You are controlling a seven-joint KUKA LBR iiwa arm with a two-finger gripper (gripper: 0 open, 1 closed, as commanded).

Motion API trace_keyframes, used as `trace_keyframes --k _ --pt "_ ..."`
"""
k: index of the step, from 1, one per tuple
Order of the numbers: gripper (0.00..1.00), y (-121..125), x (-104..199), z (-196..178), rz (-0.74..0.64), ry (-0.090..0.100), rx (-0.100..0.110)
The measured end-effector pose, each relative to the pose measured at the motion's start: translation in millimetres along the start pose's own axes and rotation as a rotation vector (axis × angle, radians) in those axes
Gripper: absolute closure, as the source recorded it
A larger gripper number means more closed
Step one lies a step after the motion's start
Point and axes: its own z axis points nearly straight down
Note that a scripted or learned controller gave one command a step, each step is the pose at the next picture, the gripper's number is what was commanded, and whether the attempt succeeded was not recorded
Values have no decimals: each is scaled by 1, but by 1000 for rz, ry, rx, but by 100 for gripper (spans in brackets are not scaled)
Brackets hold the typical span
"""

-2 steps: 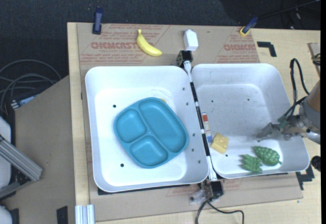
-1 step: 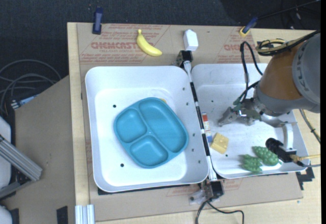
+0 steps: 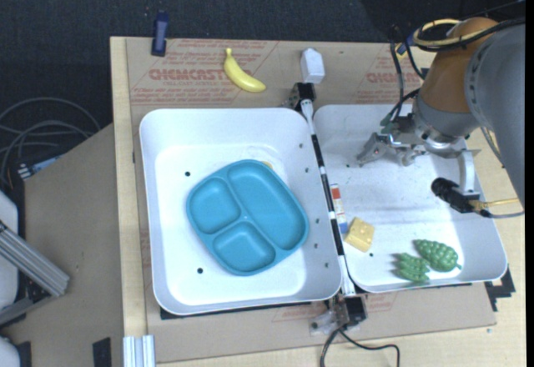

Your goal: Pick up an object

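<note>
My gripper (image 3: pixel 385 155) hangs over the far part of the right bin (image 3: pixel 392 207), below the arm's orange band. Its fingers are spread open, with only bare white bin floor between them. Near that bin's left wall lies a small yellow block (image 3: pixel 360 234). In the bin's front right corner sit a green grape bunch (image 3: pixel 436 253) and a smaller green piece (image 3: pixel 410 268) beside it. These three objects lie well to the front of the gripper, apart from it.
The left bin (image 3: pixel 167 190) holds a blue divided plate (image 3: pixel 244 216). On the bench behind the bins lie a yellow banana (image 3: pixel 242 73), a small white object (image 3: pixel 313 64) and a blue object (image 3: pixel 160 32). A black cable (image 3: pixel 457 195) hangs beside the arm.
</note>
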Motion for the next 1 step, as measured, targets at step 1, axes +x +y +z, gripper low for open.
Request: trace_keyframes --k 1 --pt "0 -58 -9 -24 1 1 2"
